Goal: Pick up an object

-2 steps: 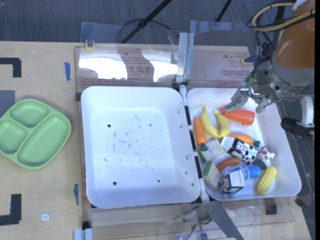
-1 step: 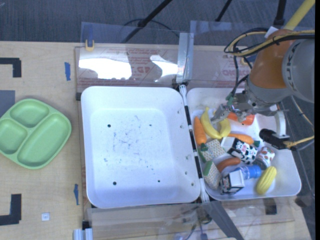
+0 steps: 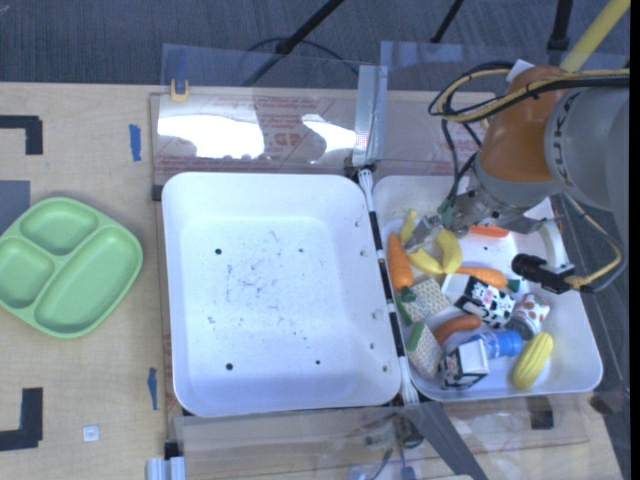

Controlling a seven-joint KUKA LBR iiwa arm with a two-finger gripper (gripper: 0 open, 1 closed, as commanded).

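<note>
Seen from above: a grey arm with an orange band reaches over the right white plastic bin (image 3: 575, 368), heaped with toy food. Its gripper (image 3: 432, 230) hangs just above a yellow plastic banana (image 3: 440, 256); finger spread, perhaps narrow, cannot be told. Left white bin (image 3: 190, 208) sits alongside; a green divided plate (image 3: 65, 266) lies farther left.

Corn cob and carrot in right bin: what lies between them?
Camera view: the black-and-white cow toy and a blue-capped bottle lie between the corn cob and carrot.
</note>
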